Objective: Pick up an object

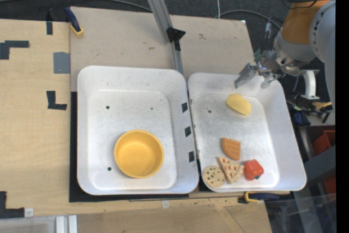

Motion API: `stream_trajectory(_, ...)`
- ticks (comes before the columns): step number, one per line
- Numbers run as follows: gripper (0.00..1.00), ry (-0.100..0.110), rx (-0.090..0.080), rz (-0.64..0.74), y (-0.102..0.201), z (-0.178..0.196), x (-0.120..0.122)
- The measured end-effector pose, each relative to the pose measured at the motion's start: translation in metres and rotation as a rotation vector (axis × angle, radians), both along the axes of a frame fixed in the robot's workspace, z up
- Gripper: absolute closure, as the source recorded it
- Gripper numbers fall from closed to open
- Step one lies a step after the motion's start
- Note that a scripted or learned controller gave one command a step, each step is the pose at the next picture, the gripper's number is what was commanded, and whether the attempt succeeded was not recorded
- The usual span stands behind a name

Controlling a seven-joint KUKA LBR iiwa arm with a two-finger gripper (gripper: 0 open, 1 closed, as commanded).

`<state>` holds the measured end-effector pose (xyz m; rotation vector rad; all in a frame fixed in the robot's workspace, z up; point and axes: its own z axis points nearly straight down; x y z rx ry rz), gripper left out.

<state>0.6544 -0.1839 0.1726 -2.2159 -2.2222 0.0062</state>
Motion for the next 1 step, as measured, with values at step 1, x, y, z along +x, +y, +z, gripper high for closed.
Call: stream_trajectory(1,0.00,0.002,0.001,0.000,0.0070,-0.0638,0.0003)
